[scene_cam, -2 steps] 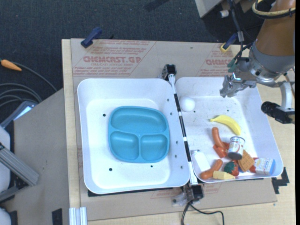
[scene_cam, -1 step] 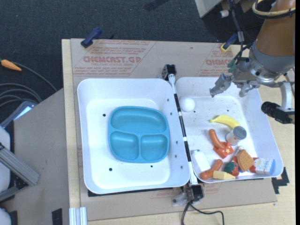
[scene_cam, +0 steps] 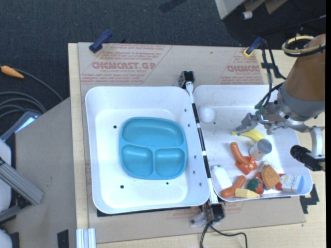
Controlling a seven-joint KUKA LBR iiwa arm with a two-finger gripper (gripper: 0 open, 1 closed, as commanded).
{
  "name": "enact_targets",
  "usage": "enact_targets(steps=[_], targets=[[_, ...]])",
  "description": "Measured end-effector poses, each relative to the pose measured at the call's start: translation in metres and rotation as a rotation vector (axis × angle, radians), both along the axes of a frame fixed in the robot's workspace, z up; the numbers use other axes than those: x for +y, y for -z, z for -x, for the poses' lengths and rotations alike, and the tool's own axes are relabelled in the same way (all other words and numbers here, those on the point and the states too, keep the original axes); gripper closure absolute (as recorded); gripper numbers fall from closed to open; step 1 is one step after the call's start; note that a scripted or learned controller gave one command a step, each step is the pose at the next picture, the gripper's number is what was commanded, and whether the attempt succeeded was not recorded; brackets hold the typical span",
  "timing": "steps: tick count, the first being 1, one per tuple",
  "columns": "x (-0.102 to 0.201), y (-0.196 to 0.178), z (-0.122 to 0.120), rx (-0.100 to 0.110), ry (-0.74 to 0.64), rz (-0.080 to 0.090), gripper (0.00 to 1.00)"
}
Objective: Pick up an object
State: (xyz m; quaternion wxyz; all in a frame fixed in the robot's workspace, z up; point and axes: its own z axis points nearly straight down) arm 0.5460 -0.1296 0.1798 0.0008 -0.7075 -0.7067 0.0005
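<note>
The right bin holds a heap of small toy foods. A yellow banana lies near its middle, with a small grey can and an orange sausage just in front of it. A white ball rests against the bin's left wall. My gripper hangs over the far edge of the banana. Its fingers are spread open and nothing sits between them. The grey arm with its orange band reaches in from the right.
The left bin holds a blue divided plate. At the right bin's front lie a carrot, a yellow block, a green piece, a brown biscuit, a blue-and-white box and a white piece.
</note>
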Motion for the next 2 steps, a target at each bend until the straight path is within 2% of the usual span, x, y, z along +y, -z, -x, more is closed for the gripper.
enact_targets(steps=[1, 2], targets=[[-0.006, 0.095, -0.059, -0.002, -0.001, 0.001, 0.0], [-0.017, 0.095, -0.019, 0.001, 0.0, -0.001, 0.0]])
